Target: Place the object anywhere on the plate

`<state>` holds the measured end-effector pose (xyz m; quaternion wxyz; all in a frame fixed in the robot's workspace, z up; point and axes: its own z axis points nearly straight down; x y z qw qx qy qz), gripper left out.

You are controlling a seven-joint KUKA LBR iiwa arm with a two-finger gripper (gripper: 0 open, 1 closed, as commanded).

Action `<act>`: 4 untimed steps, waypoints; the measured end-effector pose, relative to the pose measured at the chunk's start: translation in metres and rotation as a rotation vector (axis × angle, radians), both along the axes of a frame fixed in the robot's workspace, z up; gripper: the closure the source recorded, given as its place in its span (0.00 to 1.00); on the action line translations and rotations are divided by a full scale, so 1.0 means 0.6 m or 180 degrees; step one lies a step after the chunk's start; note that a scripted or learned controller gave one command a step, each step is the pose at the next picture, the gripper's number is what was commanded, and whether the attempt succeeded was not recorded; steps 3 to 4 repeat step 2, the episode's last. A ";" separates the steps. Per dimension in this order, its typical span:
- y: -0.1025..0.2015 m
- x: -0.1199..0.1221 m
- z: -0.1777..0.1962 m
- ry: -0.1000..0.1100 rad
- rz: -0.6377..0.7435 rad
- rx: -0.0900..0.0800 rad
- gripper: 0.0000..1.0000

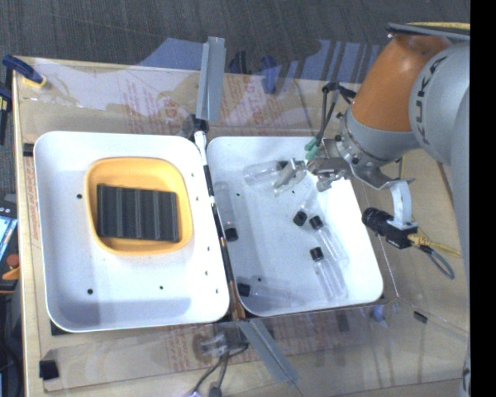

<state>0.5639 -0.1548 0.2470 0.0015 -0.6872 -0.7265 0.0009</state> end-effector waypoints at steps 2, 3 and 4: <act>0.226 0.019 -0.013 0.0003 -0.0882 -0.0005 0.00; 0.226 0.019 -0.013 0.0003 -0.0882 -0.0005 0.00; 0.226 0.019 -0.013 0.0003 -0.0882 -0.0005 0.00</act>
